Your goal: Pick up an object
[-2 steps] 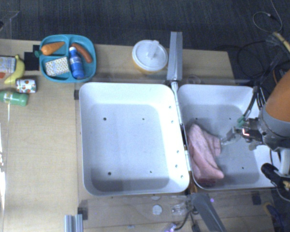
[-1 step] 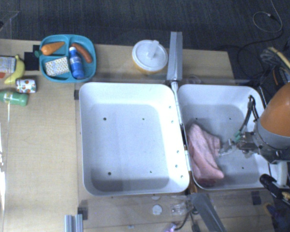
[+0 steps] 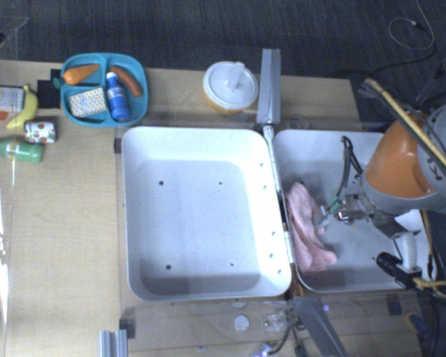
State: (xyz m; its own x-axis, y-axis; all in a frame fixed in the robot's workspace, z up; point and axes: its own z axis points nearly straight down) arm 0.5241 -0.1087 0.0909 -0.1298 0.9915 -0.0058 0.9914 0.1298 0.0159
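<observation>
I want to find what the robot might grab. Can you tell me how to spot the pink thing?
Look at the two white bins; take the right bin, where the grey and orange arm reaches in. Against its left wall lies the pink cloth, crumpled and long, just left of the gripper. It is the bin's one soft, pink thing.

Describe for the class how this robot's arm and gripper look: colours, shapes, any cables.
The arm is grey and rounded, with a broad orange cone-shaped band above the wrist. Thin dark cables loop beside the wrist. The gripper is small, metallic and silver-grey.
</observation>
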